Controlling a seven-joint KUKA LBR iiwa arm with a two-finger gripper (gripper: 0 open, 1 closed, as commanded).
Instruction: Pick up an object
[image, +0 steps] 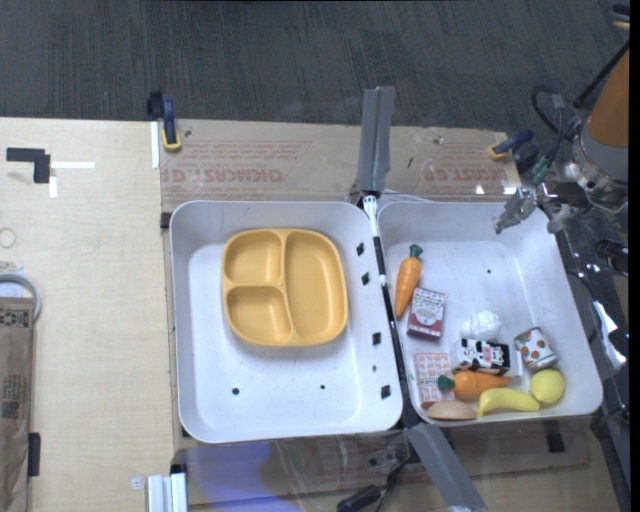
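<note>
My gripper hangs over the far right corner of the right bin, on the grey arm with the orange band coming in from the right. Nothing shows in it. In the right bin lie a carrot, a small red box, a white lump, a cow-patterned carton, a small can, a lemon, a banana and a second orange carrot. All of these lie well below and left of the gripper.
The left bin holds a yellow divided plate. A grey post rises behind the seam between the bins. Cardboard covers the bench behind them. Cables and dark gear crowd the right side.
</note>
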